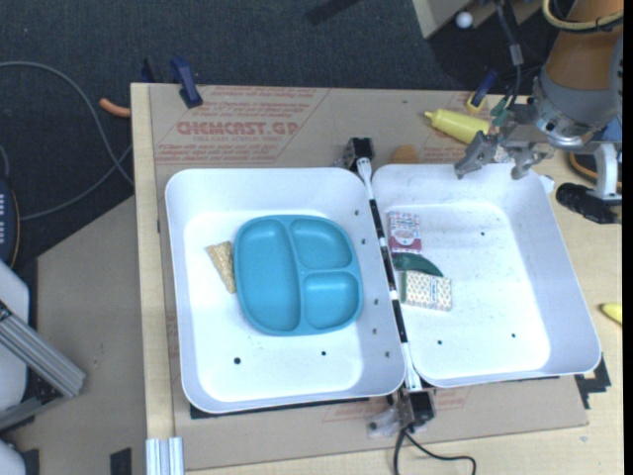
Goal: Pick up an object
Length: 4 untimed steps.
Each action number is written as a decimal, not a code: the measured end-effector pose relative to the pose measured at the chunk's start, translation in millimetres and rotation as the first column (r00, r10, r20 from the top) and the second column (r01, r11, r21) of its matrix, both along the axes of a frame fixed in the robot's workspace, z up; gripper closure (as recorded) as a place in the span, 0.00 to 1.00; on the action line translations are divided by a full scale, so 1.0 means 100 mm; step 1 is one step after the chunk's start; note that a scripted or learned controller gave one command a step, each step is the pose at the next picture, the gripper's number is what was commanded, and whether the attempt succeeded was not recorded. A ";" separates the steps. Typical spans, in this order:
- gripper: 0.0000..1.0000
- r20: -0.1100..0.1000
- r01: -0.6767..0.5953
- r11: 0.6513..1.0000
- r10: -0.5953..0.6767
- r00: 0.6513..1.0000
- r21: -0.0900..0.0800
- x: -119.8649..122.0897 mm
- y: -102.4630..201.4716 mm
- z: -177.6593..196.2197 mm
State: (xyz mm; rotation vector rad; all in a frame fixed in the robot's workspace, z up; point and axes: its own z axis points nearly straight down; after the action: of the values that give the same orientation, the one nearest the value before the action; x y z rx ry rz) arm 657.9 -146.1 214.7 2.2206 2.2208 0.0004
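Note:
My gripper (492, 166) hangs over the far rim of the right bin (514, 295), its two fingers spread apart with nothing between them. In that bin, close to its left wall, lie a small red-and-white packet (404, 232), a dark green piece (421, 263) and a patterned packet (428, 291). They sit well to the near left of the gripper. The left bin (198, 344) holds a blue divided plate (297, 273), and a tan wafer-like piece (221, 261) lies against the plate's left edge.
A yellow object (457, 124) and a small orange lump (404, 153) lie on the cardboard beyond the right bin, near the gripper. A black clamp (358, 151) sits where the bins meet at the far side. Cables run at the far right.

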 end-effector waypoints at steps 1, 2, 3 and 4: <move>0.00 -0.003 -0.001 1.000 0.001 1.000 0.002 -0.56 0.63 -0.31; 0.00 0.004 0.001 1.000 -0.001 1.000 0.000 -0.76 0.42 -1.27; 0.00 0.002 0.000 1.000 0.000 1.000 0.000 -0.08 0.43 -1.02; 0.00 0.010 0.001 1.000 -0.001 1.000 0.000 -0.48 0.50 -1.25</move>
State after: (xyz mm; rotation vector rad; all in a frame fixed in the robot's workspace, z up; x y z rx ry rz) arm 609.5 -96.5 89.5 2.2163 2.2142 0.0115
